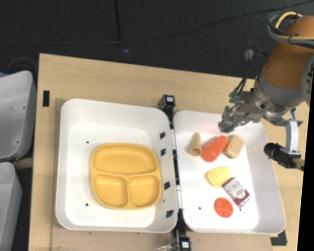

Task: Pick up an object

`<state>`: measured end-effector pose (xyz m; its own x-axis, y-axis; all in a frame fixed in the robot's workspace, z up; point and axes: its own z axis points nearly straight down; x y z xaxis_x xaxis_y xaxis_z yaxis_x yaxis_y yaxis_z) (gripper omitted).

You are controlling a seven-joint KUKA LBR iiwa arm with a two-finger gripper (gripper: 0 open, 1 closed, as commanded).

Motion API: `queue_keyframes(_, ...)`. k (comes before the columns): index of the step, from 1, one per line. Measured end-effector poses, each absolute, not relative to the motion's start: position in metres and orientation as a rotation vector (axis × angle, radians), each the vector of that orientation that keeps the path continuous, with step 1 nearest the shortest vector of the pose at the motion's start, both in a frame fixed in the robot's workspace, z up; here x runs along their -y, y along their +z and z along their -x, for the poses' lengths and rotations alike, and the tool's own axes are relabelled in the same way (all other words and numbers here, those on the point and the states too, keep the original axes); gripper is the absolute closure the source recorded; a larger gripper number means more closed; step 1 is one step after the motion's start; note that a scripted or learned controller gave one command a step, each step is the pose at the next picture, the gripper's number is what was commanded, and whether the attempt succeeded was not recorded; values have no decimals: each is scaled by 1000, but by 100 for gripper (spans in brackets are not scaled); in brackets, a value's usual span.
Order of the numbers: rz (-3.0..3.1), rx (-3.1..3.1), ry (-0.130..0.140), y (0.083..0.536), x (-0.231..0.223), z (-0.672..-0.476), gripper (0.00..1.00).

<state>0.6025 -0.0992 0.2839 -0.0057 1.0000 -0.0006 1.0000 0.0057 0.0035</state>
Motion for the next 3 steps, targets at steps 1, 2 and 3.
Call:
queue_keyframes(1, -2215, -2227, -1, 281, 43, -603, 100)
queue_keyframes(2, -2216, -2228, -1, 264, -7, -615, 100)
queue_keyframes(3, -2215, -2230, -1, 248, -67, -621, 100)
